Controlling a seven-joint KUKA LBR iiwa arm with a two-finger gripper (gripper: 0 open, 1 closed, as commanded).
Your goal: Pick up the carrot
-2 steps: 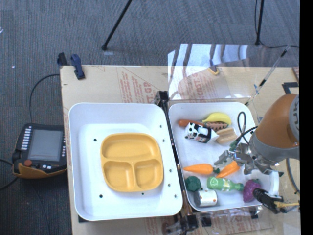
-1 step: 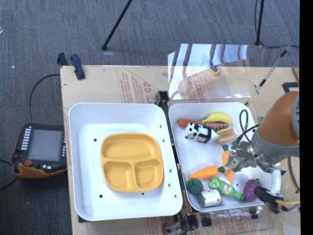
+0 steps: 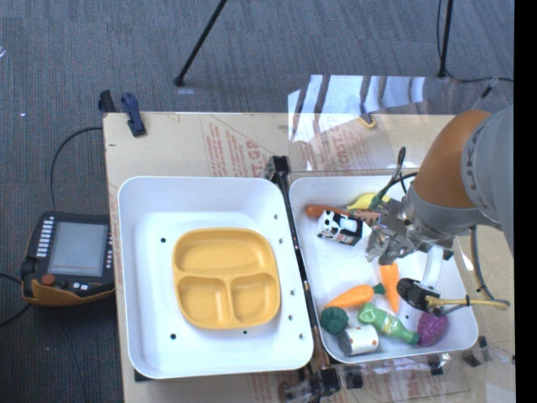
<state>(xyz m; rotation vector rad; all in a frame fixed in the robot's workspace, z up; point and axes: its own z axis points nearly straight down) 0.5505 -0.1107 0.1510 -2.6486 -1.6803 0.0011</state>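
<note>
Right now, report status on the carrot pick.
Gripper low in right bin, directly above a carrot. Second carrot lies beside it. Toy cow close left.

Even bright light, glare on clear sheet (image 3: 357,112) behind the bins, soft shadows, slightly grainy focus.

From my station I see two bins side by side on the worktop (image 3: 193,137). The left bin (image 3: 147,309) holds a divided plate (image 3: 226,276) near its middle. In the right bin (image 3: 323,263), a toy cow (image 3: 340,227) lies toward the back with a banana (image 3: 362,201) behind it. The gripper (image 3: 388,248) hangs just right of the cow, a carrot (image 3: 389,285) directly before it. A second carrot (image 3: 351,296) lies left of that one, broccoli (image 3: 334,319) and a can (image 3: 362,340) nearer the front edge. A teach pendant (image 3: 71,257) sits on the floor left of the worktop.
</note>
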